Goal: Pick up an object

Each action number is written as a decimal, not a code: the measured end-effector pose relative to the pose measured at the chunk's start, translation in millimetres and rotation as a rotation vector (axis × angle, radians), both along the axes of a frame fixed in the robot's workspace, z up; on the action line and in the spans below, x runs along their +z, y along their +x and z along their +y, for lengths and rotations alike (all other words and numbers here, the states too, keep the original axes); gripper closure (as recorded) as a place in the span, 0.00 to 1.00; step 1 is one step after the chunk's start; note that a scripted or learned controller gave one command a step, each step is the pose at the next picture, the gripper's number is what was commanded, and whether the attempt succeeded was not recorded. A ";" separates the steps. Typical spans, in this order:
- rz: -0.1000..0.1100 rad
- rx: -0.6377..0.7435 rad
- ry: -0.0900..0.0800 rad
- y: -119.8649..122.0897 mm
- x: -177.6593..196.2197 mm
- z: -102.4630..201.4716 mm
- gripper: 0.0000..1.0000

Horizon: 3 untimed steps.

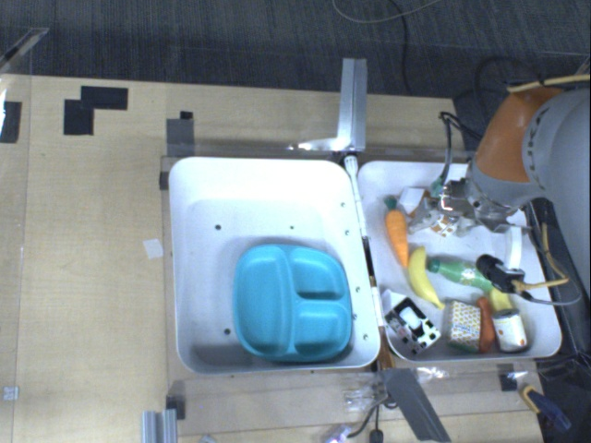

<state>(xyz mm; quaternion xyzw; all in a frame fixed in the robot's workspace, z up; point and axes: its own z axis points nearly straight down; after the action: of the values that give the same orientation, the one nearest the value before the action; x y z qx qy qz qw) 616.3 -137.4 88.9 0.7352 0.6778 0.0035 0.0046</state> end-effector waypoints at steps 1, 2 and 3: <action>0.004 0.005 -0.002 -0.4 12.0 -1.1 1.00; 0.004 0.078 0.000 54.2 117.5 54.9 1.00; 0.005 0.078 0.000 53.9 116.9 54.6 0.00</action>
<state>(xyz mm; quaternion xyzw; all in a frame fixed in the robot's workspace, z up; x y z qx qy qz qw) 670.2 -82.8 205.8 0.7082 0.7060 0.0017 0.0030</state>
